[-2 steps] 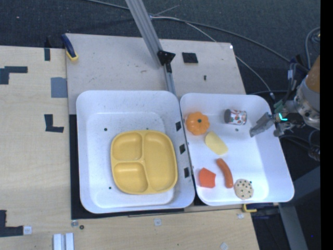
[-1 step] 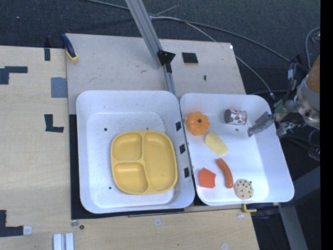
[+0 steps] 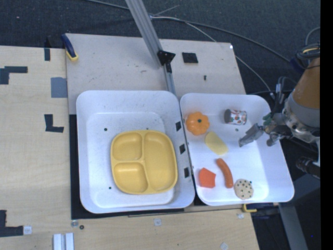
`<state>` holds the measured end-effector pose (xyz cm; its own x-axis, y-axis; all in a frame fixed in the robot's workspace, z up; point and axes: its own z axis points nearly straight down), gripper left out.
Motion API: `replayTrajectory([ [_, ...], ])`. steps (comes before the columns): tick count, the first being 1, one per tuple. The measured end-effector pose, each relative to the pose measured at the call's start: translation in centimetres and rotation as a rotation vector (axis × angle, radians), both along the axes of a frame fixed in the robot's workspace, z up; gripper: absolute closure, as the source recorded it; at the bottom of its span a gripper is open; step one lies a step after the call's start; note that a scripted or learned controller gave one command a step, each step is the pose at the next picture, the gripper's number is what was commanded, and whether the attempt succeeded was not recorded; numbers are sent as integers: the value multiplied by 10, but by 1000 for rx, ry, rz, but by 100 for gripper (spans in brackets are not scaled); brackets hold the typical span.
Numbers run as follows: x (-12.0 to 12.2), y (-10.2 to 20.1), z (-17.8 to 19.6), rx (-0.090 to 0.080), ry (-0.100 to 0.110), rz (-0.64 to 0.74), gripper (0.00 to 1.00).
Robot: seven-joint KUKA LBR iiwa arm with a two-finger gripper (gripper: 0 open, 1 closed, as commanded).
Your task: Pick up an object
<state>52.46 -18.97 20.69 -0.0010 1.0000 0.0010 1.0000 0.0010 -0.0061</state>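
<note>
Hovering over the right edge of the right bin [image 3: 276, 191], the hand [image 3: 260, 136] hung with its two dark fingers spread apart, one reaching left into the bin and the other nearer the rim, and nothing lay between them. Closest to it was a small can [image 3: 235, 117] on its side, up and to the left, near but apart from the fingertips. A pale yellow lemon-like piece [image 3: 216, 143] lay to the hand's left, and beyond it, near the bin's left wall, sat an orange pumpkin [image 3: 197, 123]. Lower in the same bin were a red-orange sausage [image 3: 225, 172], an orange-red block [image 3: 207, 178] just left of it, and a speckled cookie [image 3: 243, 189] close to the front wall, all well below the hand.

The left bin [image 3: 93, 113] carried a yellow divided plate [image 3: 143, 162] with three compartments, none holding anything visible. Both bins rested side by side on the wooden tabletop [image 3: 114, 61].
</note>
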Motion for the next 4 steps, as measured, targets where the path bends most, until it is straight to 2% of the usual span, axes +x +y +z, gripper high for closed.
replayTrajectory([
  [2,4,11,-94,1,1,0,0],
  [3,5,11,-81,-1,-3,1,100],
  [4,1,15,-20,-2,-10,1,100],
])
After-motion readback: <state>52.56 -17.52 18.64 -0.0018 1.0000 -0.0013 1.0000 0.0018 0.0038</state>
